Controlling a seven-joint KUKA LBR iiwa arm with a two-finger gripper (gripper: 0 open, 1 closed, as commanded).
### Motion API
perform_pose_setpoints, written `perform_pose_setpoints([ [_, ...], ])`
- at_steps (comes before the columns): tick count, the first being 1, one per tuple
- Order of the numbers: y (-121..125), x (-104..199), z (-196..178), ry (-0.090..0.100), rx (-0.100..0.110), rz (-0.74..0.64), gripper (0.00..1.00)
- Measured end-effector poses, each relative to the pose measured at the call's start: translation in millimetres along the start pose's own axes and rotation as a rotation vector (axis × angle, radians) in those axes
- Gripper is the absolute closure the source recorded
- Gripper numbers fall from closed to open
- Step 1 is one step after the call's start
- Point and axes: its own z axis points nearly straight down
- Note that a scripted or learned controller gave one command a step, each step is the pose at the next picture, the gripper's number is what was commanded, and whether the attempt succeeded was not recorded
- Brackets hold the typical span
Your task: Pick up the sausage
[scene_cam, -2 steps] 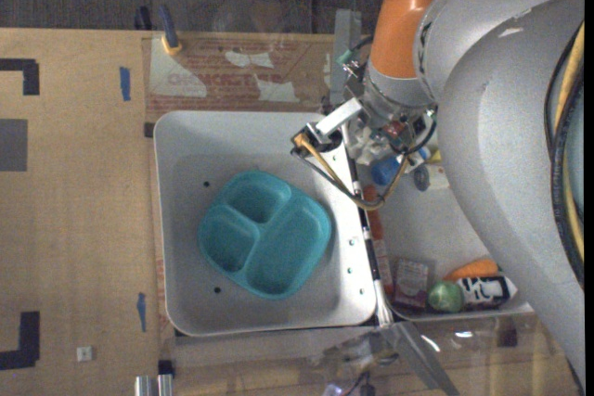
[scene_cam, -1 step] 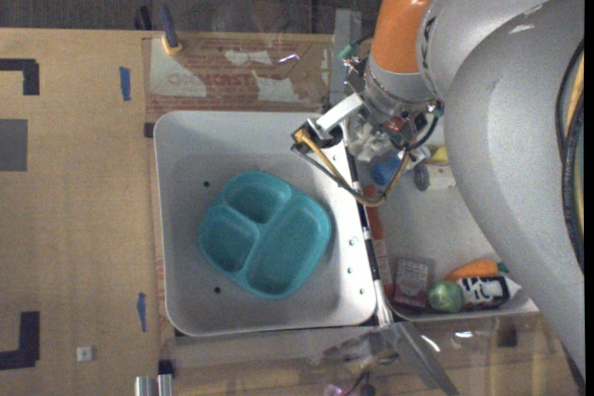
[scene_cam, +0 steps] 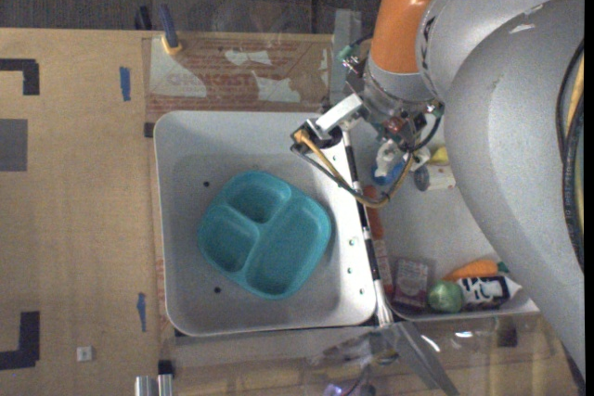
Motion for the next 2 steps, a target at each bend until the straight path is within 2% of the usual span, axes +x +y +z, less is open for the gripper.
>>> perform_pose_setpoints([
  [1,41.2,-64.3,-17.7,0.001,0.0,0.165,0.0],
  [2,104.9,-141.1,-2.5,0.002,0.001,0.419,0.0],
])
